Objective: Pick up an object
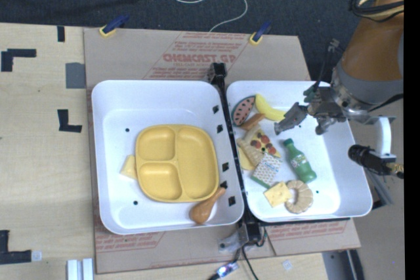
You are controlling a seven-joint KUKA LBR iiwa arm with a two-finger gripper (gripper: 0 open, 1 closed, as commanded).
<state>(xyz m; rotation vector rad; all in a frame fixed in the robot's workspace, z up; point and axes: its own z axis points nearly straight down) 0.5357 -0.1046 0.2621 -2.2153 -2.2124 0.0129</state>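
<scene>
So the pincer (306, 119) sits over the upper right part of the right bin (341, 197), with the arm (371, 56) coming in from the right side of the frame. Its two dark fingers are spread apart, one pointing lower left toward the banana, the other off to the right, and there's nothing between them.

All the pickable stuff is crammed along the left side of that right bin, hard against the divider between the bins. Top of the pile: a watermelon slice (243, 109) right by the divider, a banana (269, 107) just beside it, nearest to the pincer. Below that there's a pizza slice (259, 143), a checkered cracker-looking piece (266, 170), a cheese wedge (277, 194) and a round bagel-ish thing (300, 197) near the bin's lower edge. The green bottle (299, 162) lies tilted a bit further out from the heap, so it has open white floor on its right side. The right half of that bin is mostly bare, lots of room there.

Left bin (108, 141) has a yellow divided plate (177, 162) in the middle, a yellow wedge (128, 167) poking out from under its left edge, and a drumstick (207, 206) touching the plate's lower right rim, near the bin's bottom wall. There's bare floor around the plate, mostly top and left.

Both bins sit on cardboard (197, 56) on the desk (39, 141), and a white cable (210, 0) loops across the top of the frame.
</scene>
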